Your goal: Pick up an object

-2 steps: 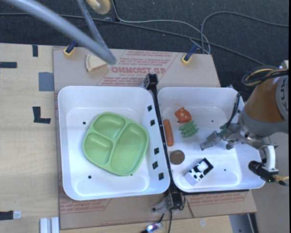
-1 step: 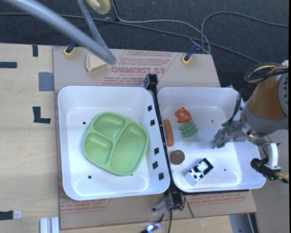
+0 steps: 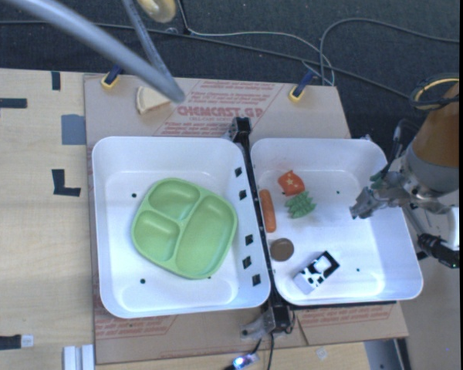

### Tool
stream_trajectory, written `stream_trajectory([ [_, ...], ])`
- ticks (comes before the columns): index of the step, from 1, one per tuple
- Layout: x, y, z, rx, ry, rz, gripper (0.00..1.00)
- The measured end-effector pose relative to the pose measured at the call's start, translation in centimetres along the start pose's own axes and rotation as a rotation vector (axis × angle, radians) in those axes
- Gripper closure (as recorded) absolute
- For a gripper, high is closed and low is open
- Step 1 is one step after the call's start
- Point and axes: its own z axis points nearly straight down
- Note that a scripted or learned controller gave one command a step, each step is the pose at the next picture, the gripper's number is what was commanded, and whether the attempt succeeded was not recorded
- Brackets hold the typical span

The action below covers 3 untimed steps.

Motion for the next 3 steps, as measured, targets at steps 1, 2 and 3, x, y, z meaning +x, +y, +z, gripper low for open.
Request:
stream_trajectory([
  [1,-0.6,-0.1,-6.2,-0.001,-0.001,0.0,1.0],
  [2,-0.6,-0.1,-9.3,0.003,0.001,0.0,1.0],
  [3,4.7,-0.9,-7.7,0.007,0.004,-0.004,1.0],
])
